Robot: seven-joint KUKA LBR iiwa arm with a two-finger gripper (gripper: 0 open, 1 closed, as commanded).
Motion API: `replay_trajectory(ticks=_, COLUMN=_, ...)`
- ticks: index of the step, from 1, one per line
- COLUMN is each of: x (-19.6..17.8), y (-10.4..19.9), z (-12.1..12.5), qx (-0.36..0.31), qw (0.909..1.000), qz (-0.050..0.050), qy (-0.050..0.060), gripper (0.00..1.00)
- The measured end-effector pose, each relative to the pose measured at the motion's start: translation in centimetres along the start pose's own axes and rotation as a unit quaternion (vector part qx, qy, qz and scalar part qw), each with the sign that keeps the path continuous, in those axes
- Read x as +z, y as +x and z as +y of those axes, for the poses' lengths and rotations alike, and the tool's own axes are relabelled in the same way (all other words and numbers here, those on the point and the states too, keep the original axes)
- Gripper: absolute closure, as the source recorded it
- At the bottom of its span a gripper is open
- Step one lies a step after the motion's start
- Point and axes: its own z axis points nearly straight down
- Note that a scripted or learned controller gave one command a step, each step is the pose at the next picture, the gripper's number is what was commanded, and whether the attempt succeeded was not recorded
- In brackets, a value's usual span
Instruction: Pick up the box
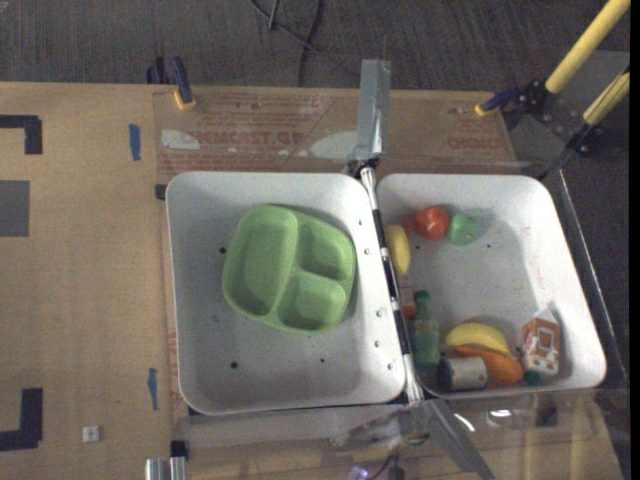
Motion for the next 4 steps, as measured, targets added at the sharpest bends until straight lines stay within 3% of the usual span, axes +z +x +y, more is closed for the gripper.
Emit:
replay_trajectory(ticks=1, x=1.0, y=0.7, z=1.9, qx=-0.07, qw=0.9976, qz=0.001, qy=0.001, gripper=1.0)
replay_trajectory(ticks=2, x=1.0, y=0.7, z=1.9, qx=-0.07, qw=0.9976, qz=0.001, qy=0.001, gripper=0.0)
replay_trajectory(ticks=3, x=-0.1, y=0.8, z=2.0, qx=-0.071, qw=0.9975, qz=0.0, qy=-0.001, gripper=1.0)
replay_trajectory(ticks=4, x=0.0, y=0.9, z=2.0, qx=-0.072, qw=0.9974, qz=0.0, qy=-0.001, gripper=0.0)
